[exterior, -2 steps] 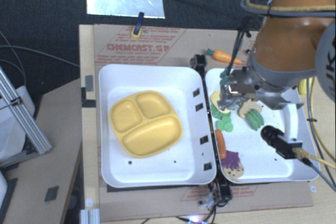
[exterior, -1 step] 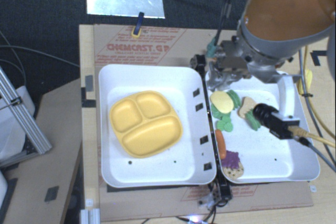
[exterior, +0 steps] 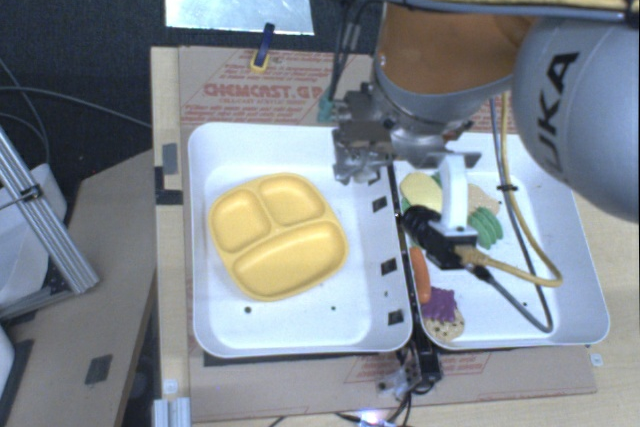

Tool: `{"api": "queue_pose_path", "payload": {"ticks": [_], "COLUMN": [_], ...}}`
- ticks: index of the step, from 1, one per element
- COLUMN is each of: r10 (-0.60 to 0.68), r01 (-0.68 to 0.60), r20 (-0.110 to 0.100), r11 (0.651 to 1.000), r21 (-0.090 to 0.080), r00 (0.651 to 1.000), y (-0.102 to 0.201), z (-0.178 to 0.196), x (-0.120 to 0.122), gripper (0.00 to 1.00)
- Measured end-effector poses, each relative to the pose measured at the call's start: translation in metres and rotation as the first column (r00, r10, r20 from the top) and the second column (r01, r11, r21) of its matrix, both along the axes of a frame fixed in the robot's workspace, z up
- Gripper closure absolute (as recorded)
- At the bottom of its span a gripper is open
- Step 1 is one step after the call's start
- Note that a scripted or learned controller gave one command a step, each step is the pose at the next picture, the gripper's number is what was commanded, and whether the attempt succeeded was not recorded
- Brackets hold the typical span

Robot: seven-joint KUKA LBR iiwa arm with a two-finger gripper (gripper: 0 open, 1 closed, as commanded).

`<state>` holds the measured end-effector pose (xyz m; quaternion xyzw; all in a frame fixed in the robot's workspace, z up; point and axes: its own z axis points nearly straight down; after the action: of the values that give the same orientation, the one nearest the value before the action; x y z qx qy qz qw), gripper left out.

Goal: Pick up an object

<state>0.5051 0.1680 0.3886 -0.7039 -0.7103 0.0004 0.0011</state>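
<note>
The grey arm (exterior: 580, 65), with its orange band (exterior: 465, 5) above the wrist, reaches in from the right and hangs low over the back of the two bins. Its end effector (exterior: 360, 165) sits above the divide where the bins meet, just over the left bin's right rear corner; whether it is spread or pressed together cannot be told from this angle, and nothing is visibly pinched in it. The left bin (exterior: 230, 325) holds a yellow divided plate (exterior: 272, 235), lying flat near the middle, apart from the end effector. The right bin (exterior: 570, 295) holds a cluster of small toy foods along its left side: a pale yellow piece (exterior: 420, 187) nearest the end effector, a green ridged piece (exterior: 488, 225) to its right, an orange carrot (exterior: 422, 275) lying lengthwise beside the bin's left wall, and a purple bunch of grapes (exterior: 440, 300) resting on a tan piece (exterior: 447, 323) at the front. Both bins rest on a cardboard sheet (exterior: 250, 90) with red lettering, which lies on the tabletop (exterior: 100, 215).
</note>
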Motion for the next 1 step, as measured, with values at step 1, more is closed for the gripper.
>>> {"api": "queue_pose_path", "payload": {"ticks": [1], "r10": [0.002], "r01": [-0.002], "r20": [0.005], "r11": [1.000], "r21": [0.000], "r00": [1.000], "y": [-0.0029], "z": [0.0140], "x": [0.0008], "gripper": [1.00]}}
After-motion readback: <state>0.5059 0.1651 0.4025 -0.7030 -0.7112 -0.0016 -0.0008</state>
